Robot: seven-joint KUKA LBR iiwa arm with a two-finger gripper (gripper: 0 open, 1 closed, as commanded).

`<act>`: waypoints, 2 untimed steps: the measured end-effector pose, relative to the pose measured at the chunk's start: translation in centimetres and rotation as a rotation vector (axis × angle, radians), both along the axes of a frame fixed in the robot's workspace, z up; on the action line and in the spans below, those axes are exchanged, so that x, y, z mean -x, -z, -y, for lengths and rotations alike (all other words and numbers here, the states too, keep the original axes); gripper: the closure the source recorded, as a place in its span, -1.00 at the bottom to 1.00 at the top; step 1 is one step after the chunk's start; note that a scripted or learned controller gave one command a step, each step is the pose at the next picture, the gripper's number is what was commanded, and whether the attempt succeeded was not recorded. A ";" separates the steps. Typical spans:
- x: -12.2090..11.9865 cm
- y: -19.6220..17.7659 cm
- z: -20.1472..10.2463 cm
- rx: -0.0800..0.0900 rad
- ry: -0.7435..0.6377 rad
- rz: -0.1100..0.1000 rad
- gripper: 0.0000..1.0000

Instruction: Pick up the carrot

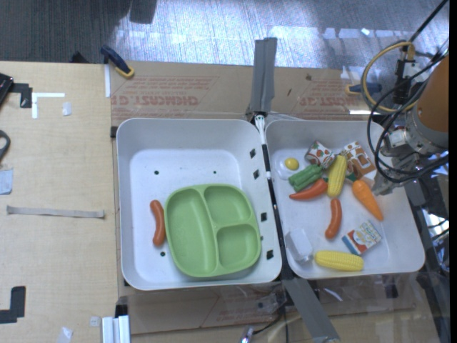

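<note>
Carrot (367, 199) lies in the right bin (410, 259), right of centre of the frame, orange, tilted with its thick end up-left, just right of an upright corn cob (336, 175). The hand (385, 186) sits just right of the carrot at the bin's right wall, under a tangle of cables; cannot tell how it is set, nothing seen held. Same bin: red chilli (308, 191), green pepper (306, 176), fried egg (290, 165), sausage (333, 219), second corn cob (339, 261) at lower edge, small cartons. Left bin (136, 263) holds a green divided tray (213, 229) with a sausage (157, 222) just left of it.
</note>
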State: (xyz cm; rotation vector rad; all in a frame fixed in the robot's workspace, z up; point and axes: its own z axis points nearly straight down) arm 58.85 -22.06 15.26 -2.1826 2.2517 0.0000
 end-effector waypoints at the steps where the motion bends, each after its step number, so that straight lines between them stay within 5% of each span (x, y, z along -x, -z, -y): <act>1: 1.6 5.4 0.0 0.006 -0.498 0.001 1.00; 2: -3.6 -2.0 -8.7 0.001 -0.435 0.002 1.00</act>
